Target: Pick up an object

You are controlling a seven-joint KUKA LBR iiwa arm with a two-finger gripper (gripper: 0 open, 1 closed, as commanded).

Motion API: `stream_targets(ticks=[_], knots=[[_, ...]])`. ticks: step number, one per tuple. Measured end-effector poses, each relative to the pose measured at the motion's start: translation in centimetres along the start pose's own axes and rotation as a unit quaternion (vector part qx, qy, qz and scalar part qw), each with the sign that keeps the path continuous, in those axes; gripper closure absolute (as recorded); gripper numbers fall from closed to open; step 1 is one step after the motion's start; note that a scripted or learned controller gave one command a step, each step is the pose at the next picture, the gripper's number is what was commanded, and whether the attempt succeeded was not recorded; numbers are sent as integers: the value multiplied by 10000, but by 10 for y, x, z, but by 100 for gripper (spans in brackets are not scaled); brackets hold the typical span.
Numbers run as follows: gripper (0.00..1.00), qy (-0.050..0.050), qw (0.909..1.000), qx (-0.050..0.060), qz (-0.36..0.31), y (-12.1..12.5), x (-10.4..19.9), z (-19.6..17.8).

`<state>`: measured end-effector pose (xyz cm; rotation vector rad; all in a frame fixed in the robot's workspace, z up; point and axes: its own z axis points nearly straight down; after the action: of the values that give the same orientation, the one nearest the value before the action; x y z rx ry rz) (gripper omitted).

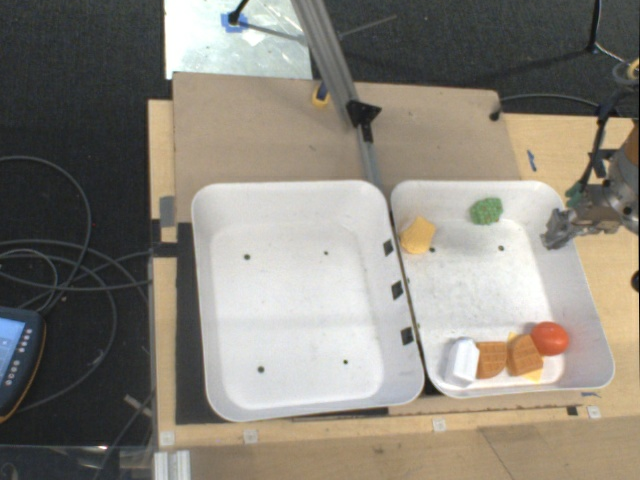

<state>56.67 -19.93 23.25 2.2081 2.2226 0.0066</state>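
The right bin [470,288] holds several small objects. A yellow chunk [418,234] lies near its back left corner, and a green lump [486,211] sits by the back wall. Along the front wall lie a white piece [461,361], two orange-brown blocks [491,359] [524,354] and a red ball [549,338]. My gripper [558,232] hangs over the bin's right rim toward the back, to the right of the green lump and apart from every object. I see nothing held in it.
The left bin [295,298] stands beside the right one, with black clips [396,289] on the shared edge. A grey pole [335,63] slants in from the back. Cables [60,258] and a tablet [15,358] lie on the floor at the left.
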Motion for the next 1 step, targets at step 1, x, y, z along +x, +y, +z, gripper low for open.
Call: stream_targets(ticks=[1], knots=[[100,10,10000,31,3,1,0,-2]])
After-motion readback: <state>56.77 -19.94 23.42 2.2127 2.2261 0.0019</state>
